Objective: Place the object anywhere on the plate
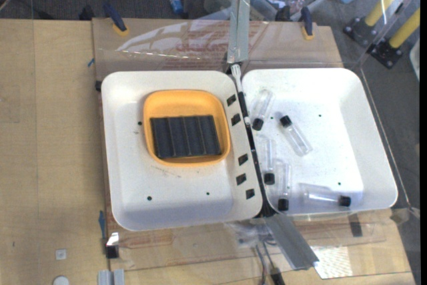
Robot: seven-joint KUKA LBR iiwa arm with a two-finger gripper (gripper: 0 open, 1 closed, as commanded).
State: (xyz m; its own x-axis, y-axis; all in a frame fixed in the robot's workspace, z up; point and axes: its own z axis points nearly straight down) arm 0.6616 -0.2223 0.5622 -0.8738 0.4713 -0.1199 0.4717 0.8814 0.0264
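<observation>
Overhead slanted view of two shallow white bins set side by side on a wooden bench. The left bin [120, 163] carries an orange plate [153, 107] with a dark ribbed insert [185, 137] lying on it. The right bin [347, 117] holds several clear plastic vials with black caps: one near the divider [261, 107], one toward the middle [294, 135], two upright-lying along the divider [269, 160] [283, 187], and one lying flat near the front edge [323, 195]. Nothing rests on the plate apart from the insert, so the transfer is judged not yet done. The state of the gripper cannot be told from this view, nor can its position relative to the vials.

Handling, as a judgement: the vials look light, rigid and smooth, hence liable to roll or slip; the transparent walls are hard to see. A grasp across the barrel, at mid-length, seems safest. The middle vial lies apart from its neighbours and from the bin walls, offering the freest approach.
</observation>
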